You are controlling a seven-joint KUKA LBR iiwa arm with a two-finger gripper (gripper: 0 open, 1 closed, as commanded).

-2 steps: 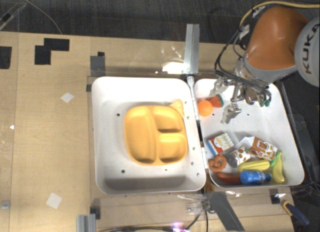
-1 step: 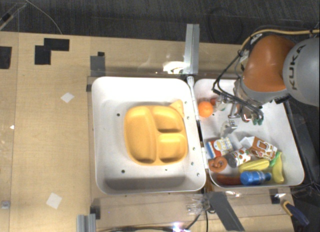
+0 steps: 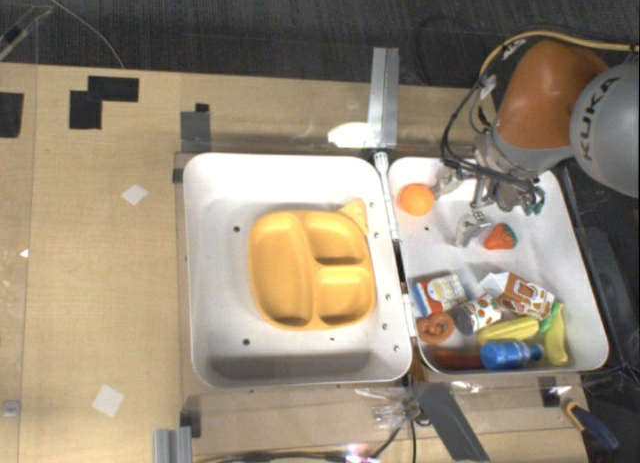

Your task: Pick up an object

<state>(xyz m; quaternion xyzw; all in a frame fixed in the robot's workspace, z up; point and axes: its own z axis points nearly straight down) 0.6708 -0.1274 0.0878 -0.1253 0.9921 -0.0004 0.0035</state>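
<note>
Just right of pincer (image 3: pixel 478 223): strawberry toy (image 3: pixel 500 238), touching fingertip.

A pale wooden bench (image 3: pixel 90 281) carries black square marks (image 3: pixel 100 99) at its far left. Beyond its top edge lies dark carpeted floor (image 3: pixel 250 1).

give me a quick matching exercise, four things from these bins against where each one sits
Things:
1. yellow tray
2. orange ball
3. blue bottle
4. strawberry

Places:
a. near edge of the right bin, among the pile
b. middle of the left bin
c. far left corner of the right bin
d. right bin, just beside the gripper

Pairs: 1-b, 2-c, 3-a, 4-d
</note>
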